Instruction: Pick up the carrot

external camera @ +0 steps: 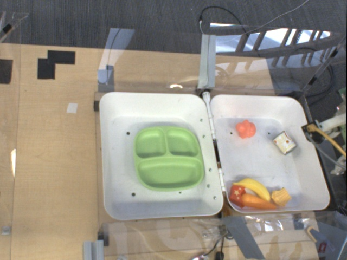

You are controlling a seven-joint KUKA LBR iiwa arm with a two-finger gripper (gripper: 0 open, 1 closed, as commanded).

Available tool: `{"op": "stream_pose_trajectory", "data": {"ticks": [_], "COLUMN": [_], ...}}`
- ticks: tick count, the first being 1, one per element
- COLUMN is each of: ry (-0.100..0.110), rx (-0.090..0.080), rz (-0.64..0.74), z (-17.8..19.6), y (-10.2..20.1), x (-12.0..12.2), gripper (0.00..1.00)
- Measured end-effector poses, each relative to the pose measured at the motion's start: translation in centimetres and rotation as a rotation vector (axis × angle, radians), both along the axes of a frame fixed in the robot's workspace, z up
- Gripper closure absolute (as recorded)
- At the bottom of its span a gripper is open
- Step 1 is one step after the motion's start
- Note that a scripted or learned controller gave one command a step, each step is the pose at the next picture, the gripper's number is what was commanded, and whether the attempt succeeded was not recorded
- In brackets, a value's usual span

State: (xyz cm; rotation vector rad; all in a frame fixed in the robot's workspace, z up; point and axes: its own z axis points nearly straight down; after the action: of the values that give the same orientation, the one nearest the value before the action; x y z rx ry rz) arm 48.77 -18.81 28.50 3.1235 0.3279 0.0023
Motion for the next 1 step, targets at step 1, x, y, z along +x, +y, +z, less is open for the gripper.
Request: {"op": "stream_pose_trajectory", "data": {"ticks": [1], "ry": [0.0], "rx": [0.0], "rz": [0.013], "z": [1.02], "y": [0.1], "x": [0.14], "gripper": [1.0]}}
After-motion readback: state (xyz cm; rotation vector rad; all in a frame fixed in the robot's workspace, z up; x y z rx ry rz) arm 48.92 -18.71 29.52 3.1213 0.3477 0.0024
